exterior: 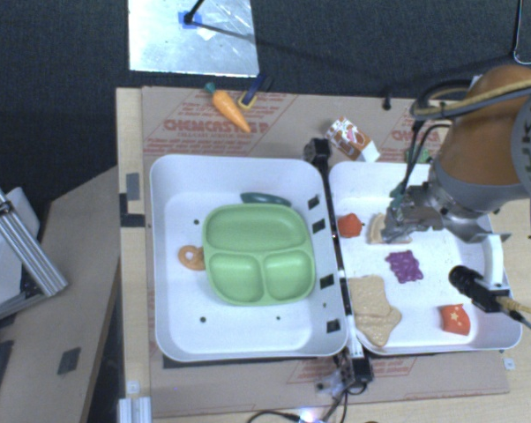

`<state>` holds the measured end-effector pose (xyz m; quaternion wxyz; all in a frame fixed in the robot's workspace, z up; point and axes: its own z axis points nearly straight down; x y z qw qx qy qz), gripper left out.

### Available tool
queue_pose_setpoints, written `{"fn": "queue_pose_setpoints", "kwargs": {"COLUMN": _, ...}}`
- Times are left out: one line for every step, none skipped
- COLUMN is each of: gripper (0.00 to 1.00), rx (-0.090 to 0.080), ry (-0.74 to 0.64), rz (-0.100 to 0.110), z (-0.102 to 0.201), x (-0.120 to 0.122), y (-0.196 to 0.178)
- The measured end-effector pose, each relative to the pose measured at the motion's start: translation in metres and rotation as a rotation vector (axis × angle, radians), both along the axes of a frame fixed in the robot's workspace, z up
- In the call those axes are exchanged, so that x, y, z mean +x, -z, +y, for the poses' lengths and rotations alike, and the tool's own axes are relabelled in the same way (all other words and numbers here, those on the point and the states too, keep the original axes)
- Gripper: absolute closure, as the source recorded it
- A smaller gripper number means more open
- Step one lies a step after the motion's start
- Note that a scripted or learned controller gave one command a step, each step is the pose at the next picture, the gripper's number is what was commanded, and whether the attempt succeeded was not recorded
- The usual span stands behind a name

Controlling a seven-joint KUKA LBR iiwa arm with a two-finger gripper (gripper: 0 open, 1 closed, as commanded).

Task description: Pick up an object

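Jaws (pixel 394 229): low in right bin (pixel 477 329) | state: cannot tell | purple grapes (pixel 405 266): just below

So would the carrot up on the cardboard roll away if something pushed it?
Probably a little. The carrot looks rounded and tapered, so it would likely roll in a curve, not straight. It looks small and toy-like, so probably light and stiff. The flat cardboard would not stop it.

Slanted overhead view, both bins (pixel 248 170)
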<state>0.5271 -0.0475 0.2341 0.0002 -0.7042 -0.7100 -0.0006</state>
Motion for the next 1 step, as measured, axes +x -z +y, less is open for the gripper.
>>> {"fn": "queue_pose_setpoints", "kwargs": {"gripper": 1.00, "rx": 0.000, "ry": 0.000, "rz": 0.002, "z": 0.0405, "x": -0.0188, "y": 0.0051}}
